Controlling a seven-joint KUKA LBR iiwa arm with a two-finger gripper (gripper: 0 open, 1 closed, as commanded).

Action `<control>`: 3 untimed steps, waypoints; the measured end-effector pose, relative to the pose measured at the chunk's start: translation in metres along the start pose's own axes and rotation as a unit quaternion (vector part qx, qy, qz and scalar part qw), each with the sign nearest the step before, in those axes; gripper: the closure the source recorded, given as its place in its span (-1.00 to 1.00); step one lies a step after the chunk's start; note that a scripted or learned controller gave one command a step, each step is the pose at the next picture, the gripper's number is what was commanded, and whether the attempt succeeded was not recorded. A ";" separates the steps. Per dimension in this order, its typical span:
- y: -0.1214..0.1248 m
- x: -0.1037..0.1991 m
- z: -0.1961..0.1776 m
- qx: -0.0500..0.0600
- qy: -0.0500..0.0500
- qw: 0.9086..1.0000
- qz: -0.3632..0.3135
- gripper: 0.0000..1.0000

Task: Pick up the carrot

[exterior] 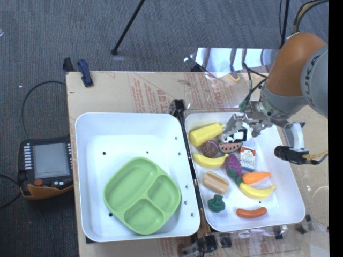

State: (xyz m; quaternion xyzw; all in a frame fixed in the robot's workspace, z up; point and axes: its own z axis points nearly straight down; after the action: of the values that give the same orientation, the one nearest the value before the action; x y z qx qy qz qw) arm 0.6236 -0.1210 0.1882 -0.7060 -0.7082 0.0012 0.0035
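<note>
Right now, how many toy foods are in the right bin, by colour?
Yellow: 3, block, banana, banana
Orange: 2, carrot, sausage
Purple: 1, grapes
Green: 1, broccoli
Tan: 1, hot dog
Dark red: 1, round piece
White: 1, carton
Red with black: 1, slice
Total: 11

Carrot beside banana
</note>
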 end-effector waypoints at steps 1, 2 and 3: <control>-0.065 -0.047 0.094 -0.004 -0.001 0.987 -0.161 -1.00; -0.121 -0.068 0.099 -0.006 0.009 0.992 -0.127 -1.00; -0.123 -0.068 0.093 -0.001 0.013 0.993 -0.121 1.00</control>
State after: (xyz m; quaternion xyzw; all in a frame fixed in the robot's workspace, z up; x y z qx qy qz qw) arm 0.4998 -0.1888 0.0956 -0.6152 -0.7882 -0.0086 0.0123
